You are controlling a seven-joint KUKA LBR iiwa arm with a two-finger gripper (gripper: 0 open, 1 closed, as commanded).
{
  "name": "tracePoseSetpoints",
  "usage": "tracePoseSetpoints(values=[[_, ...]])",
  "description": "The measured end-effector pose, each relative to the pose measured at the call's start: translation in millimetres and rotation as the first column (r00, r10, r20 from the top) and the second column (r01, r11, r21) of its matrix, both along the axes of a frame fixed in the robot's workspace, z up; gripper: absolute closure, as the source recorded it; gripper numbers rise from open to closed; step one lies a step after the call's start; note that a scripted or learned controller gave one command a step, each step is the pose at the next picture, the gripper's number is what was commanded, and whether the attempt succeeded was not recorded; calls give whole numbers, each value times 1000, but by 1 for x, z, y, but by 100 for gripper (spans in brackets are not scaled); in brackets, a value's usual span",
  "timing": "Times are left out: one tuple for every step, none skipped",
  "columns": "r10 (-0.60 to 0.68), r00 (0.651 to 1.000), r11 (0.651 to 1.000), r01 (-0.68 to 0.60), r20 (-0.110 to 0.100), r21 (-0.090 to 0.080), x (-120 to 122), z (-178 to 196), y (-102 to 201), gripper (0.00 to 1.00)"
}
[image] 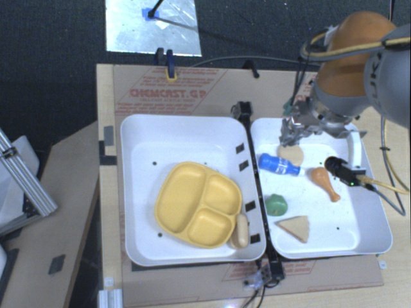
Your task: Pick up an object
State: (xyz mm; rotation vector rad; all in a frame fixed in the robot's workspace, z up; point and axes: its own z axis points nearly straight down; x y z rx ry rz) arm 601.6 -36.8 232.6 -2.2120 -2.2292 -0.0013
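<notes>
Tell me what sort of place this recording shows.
Probably a robotics lab's bin-picking test bench: two shallow white bins on a board, toy food such as a drumstick, and a robot arm whose tool hangs over the right bin.

Grey arm [388, 76] with a fat, rounded orange band above the wrist; yellow and black cables loop across it, and the small end effector [292, 132] is dull grey metal.

One fixed camera above the bench [90, 172] — slanting down on both bins [138, 172].

End effector [290, 135] fingertips too blurred
</notes>
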Motion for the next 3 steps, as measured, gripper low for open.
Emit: tracePoseSetpoints(values=[[2,1000,1000,-2,1,1,-7,8,55,100],[1,1000,1000,-1,0,1,-22,-1,97,100],[2,1000,1000,-2,-1,1,-43,-11,146,100]])
